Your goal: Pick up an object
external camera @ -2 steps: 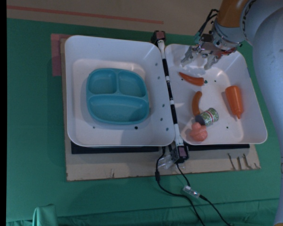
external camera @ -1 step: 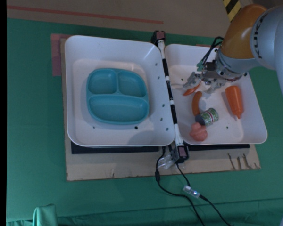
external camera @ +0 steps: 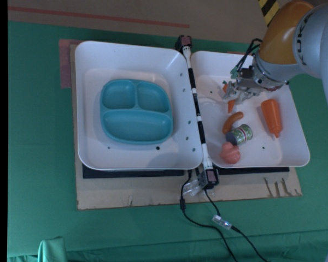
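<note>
I am watching from far away as the gripper [external camera: 236, 94] hangs low in the right bin [external camera: 295, 146]. It is near the back of that bin, above a small orange piece [external camera: 231, 106] that looks like a little carrot. I think that piece is what it is going for.

A few things could go wrong here. The piece is small and thin, so the fingers could close beside it and catch nothing. It could also roll or slide away if one finger bumps it first. The hot dog [external camera: 232, 122] and the little can [external camera: 241, 134] lie close by, just in front, so the gripper could push them too. The orange bottle [external camera: 271, 117] sits a bit apart on the side, and a pink toy [external camera: 230, 153] lies near the front. The blue plate [external camera: 135, 111] rests in the left bin [external camera: 87, 141].

The fingers are too small and blurry, so I cannot tell if they are apart or together. I see nothing held between them.
</note>
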`<action>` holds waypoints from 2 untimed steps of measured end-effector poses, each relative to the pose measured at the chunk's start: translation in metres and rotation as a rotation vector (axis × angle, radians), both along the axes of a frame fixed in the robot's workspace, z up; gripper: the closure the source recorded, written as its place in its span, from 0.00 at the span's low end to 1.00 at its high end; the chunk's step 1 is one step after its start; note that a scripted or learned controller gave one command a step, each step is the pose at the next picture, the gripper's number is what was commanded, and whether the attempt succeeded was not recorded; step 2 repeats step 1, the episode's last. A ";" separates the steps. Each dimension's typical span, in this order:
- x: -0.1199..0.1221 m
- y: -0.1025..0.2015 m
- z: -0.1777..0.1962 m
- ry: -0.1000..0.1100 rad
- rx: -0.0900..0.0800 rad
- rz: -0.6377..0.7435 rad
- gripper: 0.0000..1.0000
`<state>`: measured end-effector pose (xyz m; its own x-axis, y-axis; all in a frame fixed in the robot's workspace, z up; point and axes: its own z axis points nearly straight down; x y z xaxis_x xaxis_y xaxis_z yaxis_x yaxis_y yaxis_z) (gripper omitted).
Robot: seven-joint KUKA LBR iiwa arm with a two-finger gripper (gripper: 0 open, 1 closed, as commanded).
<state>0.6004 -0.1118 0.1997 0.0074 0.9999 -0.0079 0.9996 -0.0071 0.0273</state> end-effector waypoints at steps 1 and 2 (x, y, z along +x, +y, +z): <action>-0.015 0.030 0.159 0.022 0.006 0.004 1.00; -0.015 0.030 0.159 0.022 0.006 0.004 1.00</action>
